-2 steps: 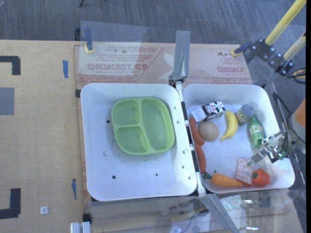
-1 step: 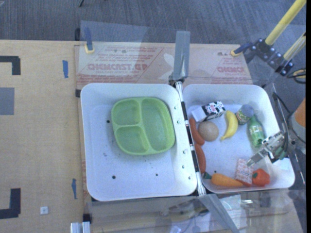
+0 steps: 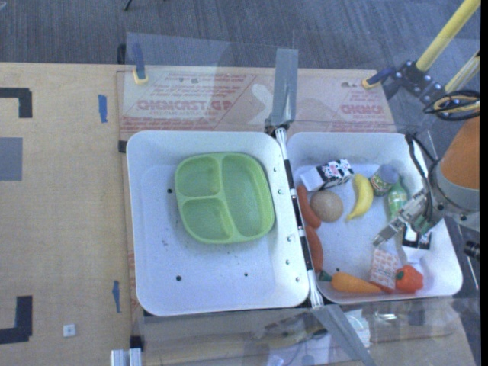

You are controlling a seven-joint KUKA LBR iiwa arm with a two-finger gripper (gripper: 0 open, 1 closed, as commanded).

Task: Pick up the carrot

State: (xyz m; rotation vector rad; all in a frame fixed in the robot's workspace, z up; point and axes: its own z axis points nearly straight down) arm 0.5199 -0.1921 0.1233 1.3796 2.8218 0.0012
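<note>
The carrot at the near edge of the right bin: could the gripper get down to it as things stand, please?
Probably yes. The carrot lies uncovered, with nothing between it and the gripper, though a packet and red vegetable crowd its right end.

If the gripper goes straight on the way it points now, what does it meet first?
The gripper points down and toward the view's left. Probably it meets first the bare floor of the right bin, short of the carrot; depth is unclear.
</note>
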